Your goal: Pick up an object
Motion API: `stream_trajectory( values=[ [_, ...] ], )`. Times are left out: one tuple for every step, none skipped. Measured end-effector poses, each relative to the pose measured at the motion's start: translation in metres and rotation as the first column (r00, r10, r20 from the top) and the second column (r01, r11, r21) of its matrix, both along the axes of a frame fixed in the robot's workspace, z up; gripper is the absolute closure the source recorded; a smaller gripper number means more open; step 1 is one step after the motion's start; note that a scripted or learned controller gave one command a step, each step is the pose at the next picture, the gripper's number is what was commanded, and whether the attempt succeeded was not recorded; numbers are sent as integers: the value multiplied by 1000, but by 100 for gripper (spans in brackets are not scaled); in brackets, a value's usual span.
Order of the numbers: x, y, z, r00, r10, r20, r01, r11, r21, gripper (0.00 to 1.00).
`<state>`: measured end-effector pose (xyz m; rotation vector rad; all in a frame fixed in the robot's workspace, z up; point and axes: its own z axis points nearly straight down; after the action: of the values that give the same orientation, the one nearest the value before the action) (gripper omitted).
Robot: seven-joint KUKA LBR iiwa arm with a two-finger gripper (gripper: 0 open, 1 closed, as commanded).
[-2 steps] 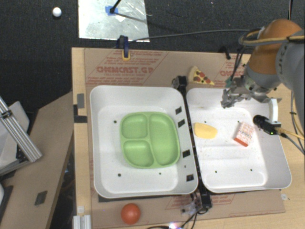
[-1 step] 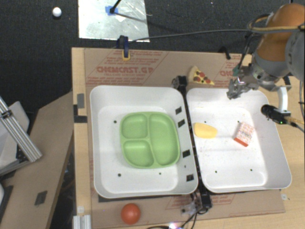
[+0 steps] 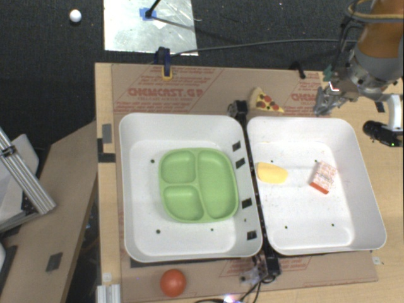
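- Nearest the camera, an orange ball (image 3: 173,282) sits on the bench outside both bins, just past the front wall of the left bin (image 3: 136,169).
- The left bin holds a green divided plate (image 3: 198,184), lying flat near its middle.
- The right bin (image 3: 363,188) holds the likeliest targets: a yellow piece (image 3: 272,173) near its left wall and a small red-and-white packet (image 3: 322,177) toward the right, the two well apart, with bare floor around each.
- Beyond the bins, a pizza-slice toy (image 3: 266,101) lies on the bench, just behind the seam between them.
- Farthest back, the gripper (image 3: 326,100) hangs above the back rim of the right bin (the arm comes in from the right); it is small and blurred here, so whether it is spread or clenched I cannot tell, and nothing is seen in it.
- Progress: seemingly nothing picked yet; the reach down, the grasp and the lift all remain.
- Room: the packet offers open approach from above; the yellow piece sits closer to a wall, leaving less margin on that side.
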<state>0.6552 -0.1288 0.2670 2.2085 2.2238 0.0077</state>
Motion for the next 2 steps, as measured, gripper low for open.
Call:
stream_trajectory(
  values=[
    [1, 0, 19, 1000, 0, -4, 0, 1000, 1, 100],
    [-16, 56, 2, 1000, 2, -9, -2, 1000, 4, 100]
  ],
)
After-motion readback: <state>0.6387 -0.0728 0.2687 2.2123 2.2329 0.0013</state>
